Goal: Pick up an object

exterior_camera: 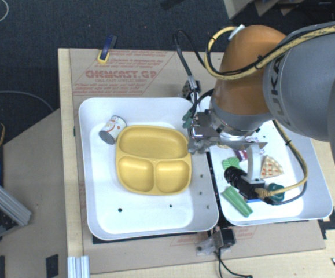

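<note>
The arm's orange band and grey wrist (245, 94) hang low over the far left part of the right bin (321, 197). My gripper (243, 150) points down under the wrist and is mostly hidden by it. Just below it in that bin lie a small green piece (231, 163), a black object (237, 178), a green block (237, 201), a toy pizza slice (271, 167) and a dark teal item (276, 193). In the left bin (92, 172) sits a yellow three-part plate (153, 158), with a small tipped-over can (111, 128) at its far left corner.
The bins rest on a brown cardboard sheet (126, 71) with red lettering. A yellow and blue clip (106, 49) sits at its far edge. Black cables (186, 59) run down to the divider between the bins. Dark floor surrounds the bench.
</note>
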Motion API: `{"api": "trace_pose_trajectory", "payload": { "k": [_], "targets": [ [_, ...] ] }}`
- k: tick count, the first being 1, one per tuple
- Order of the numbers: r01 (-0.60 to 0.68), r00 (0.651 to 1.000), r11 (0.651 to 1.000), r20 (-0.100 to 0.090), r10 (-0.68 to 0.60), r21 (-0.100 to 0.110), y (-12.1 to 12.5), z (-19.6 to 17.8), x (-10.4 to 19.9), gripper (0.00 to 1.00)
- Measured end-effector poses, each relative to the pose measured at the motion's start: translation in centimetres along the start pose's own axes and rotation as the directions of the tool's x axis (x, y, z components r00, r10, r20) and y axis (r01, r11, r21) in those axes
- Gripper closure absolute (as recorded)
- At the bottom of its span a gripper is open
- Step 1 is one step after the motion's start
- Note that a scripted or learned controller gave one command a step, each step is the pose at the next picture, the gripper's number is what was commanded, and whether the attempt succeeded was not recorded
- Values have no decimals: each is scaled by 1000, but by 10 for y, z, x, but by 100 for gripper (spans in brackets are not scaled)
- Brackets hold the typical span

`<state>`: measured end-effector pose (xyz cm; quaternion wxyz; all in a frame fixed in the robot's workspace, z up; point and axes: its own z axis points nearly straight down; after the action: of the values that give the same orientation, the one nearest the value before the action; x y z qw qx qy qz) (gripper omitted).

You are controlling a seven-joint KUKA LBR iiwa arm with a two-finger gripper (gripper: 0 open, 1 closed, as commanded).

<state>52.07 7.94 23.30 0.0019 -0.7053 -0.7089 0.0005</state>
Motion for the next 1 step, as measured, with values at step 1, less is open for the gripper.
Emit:
{"api": "trace_pose_trajectory", "payload": {
  "k": [1],
  "targets": [
    [-4, 1000, 1000, 2, 4, 1, 3, 19, 3, 100]
  ]
}}
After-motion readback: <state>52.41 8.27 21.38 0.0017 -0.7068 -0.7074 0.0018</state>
